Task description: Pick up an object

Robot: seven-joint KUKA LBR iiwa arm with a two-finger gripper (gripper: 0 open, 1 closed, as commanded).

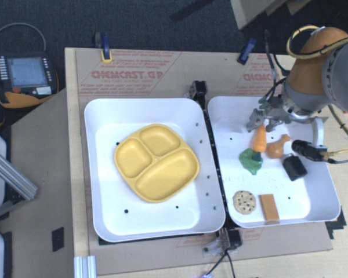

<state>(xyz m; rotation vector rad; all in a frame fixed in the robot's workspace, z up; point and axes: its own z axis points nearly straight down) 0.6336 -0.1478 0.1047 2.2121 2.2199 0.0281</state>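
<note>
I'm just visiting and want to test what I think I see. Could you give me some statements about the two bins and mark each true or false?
1. A yellow divided plate lies in the view's left bin. True.
2. The cookie sits on the plate. False: it lies in the right bin, beside a brown block.
3. The robot's jaws are above the left bin. False: they are above the right bin, close to the carrot.
4. A green item lies in the right bin, next to the carrot. True.
</note>
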